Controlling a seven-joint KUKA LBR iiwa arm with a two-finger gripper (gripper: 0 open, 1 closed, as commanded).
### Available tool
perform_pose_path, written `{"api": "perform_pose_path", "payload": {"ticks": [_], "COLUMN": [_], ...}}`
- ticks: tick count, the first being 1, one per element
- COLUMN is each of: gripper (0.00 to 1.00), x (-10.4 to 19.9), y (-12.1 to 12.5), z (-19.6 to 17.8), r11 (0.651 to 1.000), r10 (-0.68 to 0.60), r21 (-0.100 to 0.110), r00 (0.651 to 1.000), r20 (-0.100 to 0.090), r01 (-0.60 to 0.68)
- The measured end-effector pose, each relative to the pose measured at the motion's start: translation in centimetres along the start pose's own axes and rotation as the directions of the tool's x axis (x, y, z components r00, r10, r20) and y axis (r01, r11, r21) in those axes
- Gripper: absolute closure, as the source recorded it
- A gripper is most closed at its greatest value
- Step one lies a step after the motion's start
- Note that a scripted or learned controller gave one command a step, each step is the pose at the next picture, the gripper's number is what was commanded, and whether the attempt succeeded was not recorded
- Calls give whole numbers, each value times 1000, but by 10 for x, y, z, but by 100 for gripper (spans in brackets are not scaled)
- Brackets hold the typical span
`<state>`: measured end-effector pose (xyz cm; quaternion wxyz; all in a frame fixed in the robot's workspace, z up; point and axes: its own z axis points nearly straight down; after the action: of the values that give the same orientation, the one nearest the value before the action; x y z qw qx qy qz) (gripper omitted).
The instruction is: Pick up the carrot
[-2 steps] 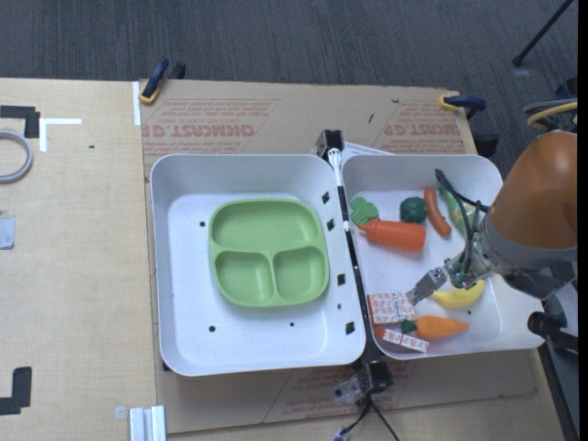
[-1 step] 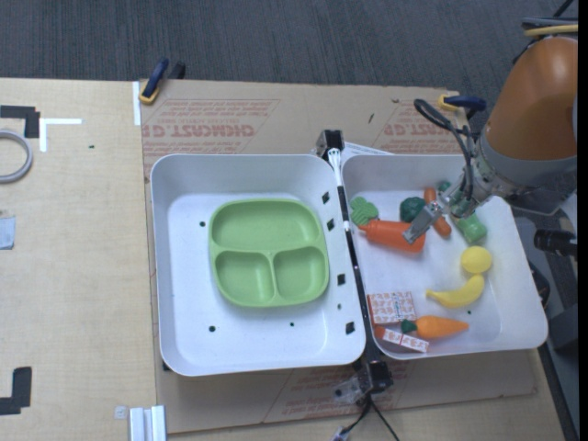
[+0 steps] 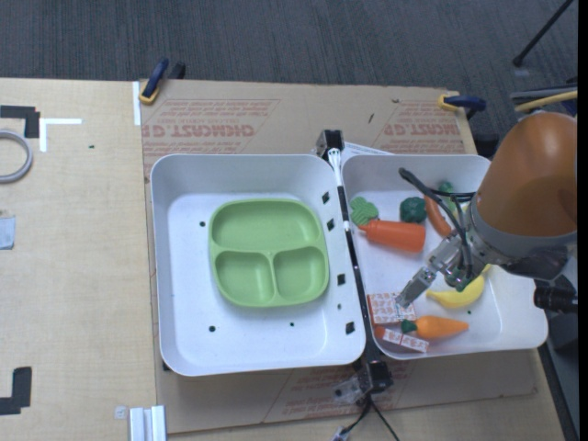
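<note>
from my seat the far left of the bench (image 3: pixel 64 246) is bare wood with a metal ring (image 3: pixel 11 157) at the edge and black tape marks; a sheet of cardboard (image 3: pixel 239 118) lies under both bins, clamped at the back by a blue and yellow clip (image 3: pixel 154 79); the left bin (image 3: pixel 175 329) holds a green divided plate (image 3: pixel 270 252), three compartments, sitting flat about mid-bin; black clips (image 3: pixel 331 142) join the two bins at the shared wall; in the right bin (image 3: pixel 514 333) things are crowded; nearest the shared wall at the back a large carrot (image 3: pixel 395 234) with a green leafy top (image 3: pixel 364 211) lies on its side, tip toward the right; just behind it a dark green vegetable (image 3: pixel 413 209), kind unclear; a thin orange piece (image 3: pixel 437 217) leans beside that, partly under the arm; toward the front a small red and white packet (image 3: pixel 390 309) lies flat, another like it (image 3: pixel 404 341) at the front rim; a second, smaller carrot (image 3: pixel 439 327) lies on its side between them, green end left, just beside the packets; a yellow banana (image 3: pixel 459 294) sits just above that carrot, partly hidden by the wrist; the gripper (image 3: pixel 413 290) comes down at a slant from the right, tip near the upper packet and close above the small carrot; i see nothing between its fingers; whether they are wide or narrow i cannot tell; the arm's orange band (image 3: pixel 537 182) bulks over the right side of the bin
</note>
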<state>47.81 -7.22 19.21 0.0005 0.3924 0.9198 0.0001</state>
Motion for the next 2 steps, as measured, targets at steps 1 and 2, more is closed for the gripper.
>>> {"api": "perform_pose_path", "payload": {"ticks": [1,2], "gripper": [0,0], "x": [47,17], "y": [46,16], "z": [0,0], "r11": [992,883], "r10": [-124,-469], "r21": [-1,-1], "r00": [992,883], "r20": [0,1], "r01": [124,469]}}
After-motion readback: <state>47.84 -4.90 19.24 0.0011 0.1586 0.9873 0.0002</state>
